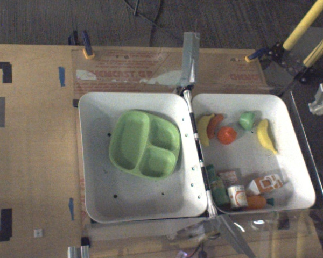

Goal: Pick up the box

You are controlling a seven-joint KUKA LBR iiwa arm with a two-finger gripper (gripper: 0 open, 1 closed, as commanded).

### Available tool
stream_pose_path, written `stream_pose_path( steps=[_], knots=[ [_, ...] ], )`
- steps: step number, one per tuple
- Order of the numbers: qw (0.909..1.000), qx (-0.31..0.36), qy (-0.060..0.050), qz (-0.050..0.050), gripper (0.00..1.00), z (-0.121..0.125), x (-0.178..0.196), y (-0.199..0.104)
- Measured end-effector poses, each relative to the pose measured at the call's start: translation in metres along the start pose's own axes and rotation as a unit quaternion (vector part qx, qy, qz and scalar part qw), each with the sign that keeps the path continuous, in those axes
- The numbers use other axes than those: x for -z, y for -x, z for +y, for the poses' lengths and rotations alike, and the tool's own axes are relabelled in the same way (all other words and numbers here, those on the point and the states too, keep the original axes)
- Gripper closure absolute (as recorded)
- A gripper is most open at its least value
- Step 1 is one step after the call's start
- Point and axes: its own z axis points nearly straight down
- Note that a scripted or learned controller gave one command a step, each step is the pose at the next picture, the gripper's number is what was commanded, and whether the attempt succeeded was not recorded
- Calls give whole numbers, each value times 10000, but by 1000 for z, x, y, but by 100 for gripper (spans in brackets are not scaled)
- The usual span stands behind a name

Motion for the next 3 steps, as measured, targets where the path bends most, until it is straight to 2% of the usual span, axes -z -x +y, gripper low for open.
stream_pose_path(
  steps=[1, 2, 3],
  knots=[
    [10000, -1, 21, -11, 100, 1, 11, 1],
    [10000, 0, 19, -11, 0, 1, 11, 1],
    [9960, 889, -47, 29, 0, -42, -63, -15]
  ],
)
